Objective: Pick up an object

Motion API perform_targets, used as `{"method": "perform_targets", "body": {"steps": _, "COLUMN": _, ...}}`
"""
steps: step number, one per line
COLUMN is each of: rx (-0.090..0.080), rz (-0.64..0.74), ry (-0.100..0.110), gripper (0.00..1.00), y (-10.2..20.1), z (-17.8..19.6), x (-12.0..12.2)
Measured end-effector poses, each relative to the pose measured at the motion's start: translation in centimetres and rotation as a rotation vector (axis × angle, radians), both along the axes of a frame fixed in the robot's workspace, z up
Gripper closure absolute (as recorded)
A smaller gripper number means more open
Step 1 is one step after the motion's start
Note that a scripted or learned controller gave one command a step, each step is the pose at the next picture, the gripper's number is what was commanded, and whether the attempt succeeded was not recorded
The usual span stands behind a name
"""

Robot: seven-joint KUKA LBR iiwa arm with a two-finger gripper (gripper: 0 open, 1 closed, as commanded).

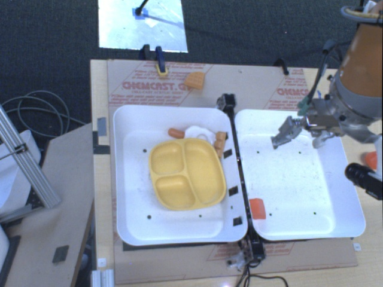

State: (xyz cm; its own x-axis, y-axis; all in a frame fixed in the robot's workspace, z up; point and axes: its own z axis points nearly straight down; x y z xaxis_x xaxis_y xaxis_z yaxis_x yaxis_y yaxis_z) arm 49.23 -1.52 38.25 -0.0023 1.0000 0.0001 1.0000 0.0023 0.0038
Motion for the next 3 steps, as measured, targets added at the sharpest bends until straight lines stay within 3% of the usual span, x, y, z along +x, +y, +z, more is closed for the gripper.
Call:
{"method": "perform_targets", "body": {"steps": 1, "rx": 0.0, "rz": 0.0, "ry": 0.0, "gripper": 0.0, "y": 0.0, "z": 0.0, "x": 0.0}}
{"method": "perform_targets", "body": {"steps": 2, "rx": 0.0, "rz": 0.005, "ry": -0.004, "gripper": 1.0, "y": 0.0, "z": 1.1, "x": 0.1}}
{"method": "perform_targets", "body": {"steps": 3, "rx": 0.0, "rz": 0.004, "ry": -0.003, "gripper": 0.0, "y": 0.0, "z": 1.1, "x": 0.1}}
